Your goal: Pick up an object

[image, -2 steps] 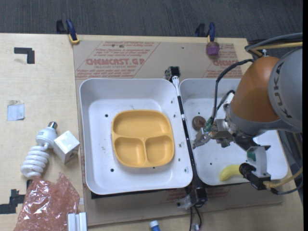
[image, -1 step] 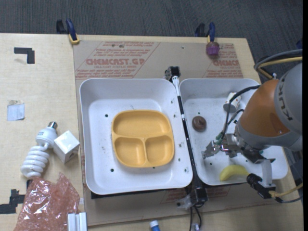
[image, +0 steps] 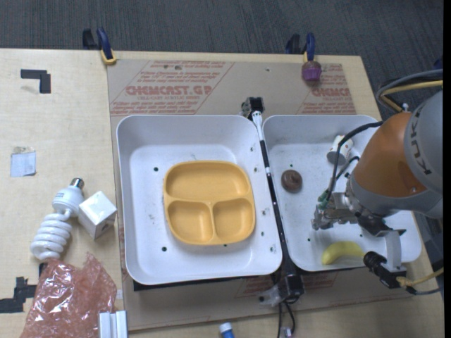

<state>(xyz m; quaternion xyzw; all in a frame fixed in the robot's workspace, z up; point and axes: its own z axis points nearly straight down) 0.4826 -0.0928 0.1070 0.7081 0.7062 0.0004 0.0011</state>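
Jaws [image: 325, 220] above right bin [image: 303, 255], near banana [image: 341, 253]

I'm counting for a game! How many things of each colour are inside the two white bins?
Yellow: 2, the divided plate in the left bin and the banana in the right bin
Brown: 1, the small round object
Total: 3

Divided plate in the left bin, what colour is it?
Yellow-orange: the divided plate, seen in the camera view.
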